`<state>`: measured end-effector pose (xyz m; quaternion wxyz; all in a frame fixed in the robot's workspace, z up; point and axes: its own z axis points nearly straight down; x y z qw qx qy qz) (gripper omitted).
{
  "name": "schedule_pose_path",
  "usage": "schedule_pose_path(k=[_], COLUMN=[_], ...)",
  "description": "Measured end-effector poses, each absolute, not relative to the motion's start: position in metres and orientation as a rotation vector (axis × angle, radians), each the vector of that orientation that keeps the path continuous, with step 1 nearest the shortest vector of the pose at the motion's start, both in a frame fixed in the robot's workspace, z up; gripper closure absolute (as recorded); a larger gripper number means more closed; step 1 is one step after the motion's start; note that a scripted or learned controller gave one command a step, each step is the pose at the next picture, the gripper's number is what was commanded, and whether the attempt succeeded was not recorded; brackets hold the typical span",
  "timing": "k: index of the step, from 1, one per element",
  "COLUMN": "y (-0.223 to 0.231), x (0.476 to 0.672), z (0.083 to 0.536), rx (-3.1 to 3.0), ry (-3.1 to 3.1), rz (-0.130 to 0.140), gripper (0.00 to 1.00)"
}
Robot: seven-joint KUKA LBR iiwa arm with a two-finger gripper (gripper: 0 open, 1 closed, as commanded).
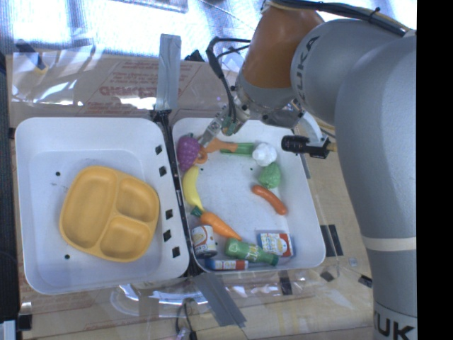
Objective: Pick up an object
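Reaching in from the right, the claw (212, 131) hung low over the far left corner of the right bin (306, 197). Its fingers pointed down and left toward the purple grapes (187, 150); whether they stood apart or closed could not be told from this slanted view, and nothing was seen between them.

Those grapes lay against the bin's left wall, just below the claw's tip, with a small orange piece (202, 156) touching them on the right. A yellow banana (192, 188) ran down the same wall below the grapes, and a carrot (219, 225) lay slantwise just under its lower end. Along the far side lay a green and orange vegetable (236, 148), then a white garlic-like bulb (265, 154) with a green broccoli piece (270, 176) beneath it. An orange sausage (270, 200) lay near the middle right. At the near edge sat a small can (204, 240), a green bottle (250, 252) on its side, a small carton (274, 244) and a flat red and blue item (227, 265).

In the left bin (35, 190) rested a yellow divided plate (108, 212).
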<state>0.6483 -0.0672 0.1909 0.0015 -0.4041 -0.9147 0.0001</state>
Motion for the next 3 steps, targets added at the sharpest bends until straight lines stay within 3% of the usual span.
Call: schedule_pose_path(k=[1,2,3], y=[-0.048,-0.074,-0.08], x=[0.649,0.608,0.644], z=[0.248,0.208,0.276], rx=[-0.983,-1.071,-0.962], ry=[-2.989,-2.95,-2.999], rz=[-0.002,0.004,-0.001], gripper=[1.0,1.0,1.0])
